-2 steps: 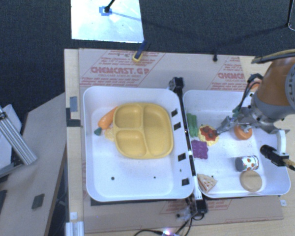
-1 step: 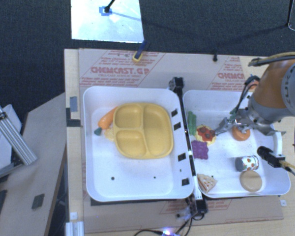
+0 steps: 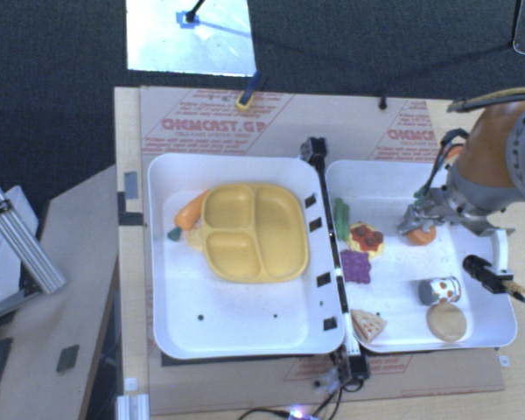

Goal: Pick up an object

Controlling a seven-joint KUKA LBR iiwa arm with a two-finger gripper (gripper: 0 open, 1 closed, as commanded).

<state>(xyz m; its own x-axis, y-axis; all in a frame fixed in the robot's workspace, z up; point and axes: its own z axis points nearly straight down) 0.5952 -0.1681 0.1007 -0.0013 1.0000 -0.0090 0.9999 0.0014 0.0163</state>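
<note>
A dark carpeted floor is surrounding the bench [image 3: 271,116], whose protective sheet is showing red "CHEMCAST GP" lettering along the far edge. Two white bins are sitting side by side. The left bin [image 3: 171,261] is carrying one yellow divided tray [image 3: 249,232] and one carrot [image 3: 189,211], its long axis slanting toward the far right corner. The right bin [image 3: 394,186] is holding seven small items. The gripper [image 3: 417,226] is pressing down onto one orange round object [image 3: 421,234] near the bin's right edge; how far its fingers are spread cannot be told.
</note>
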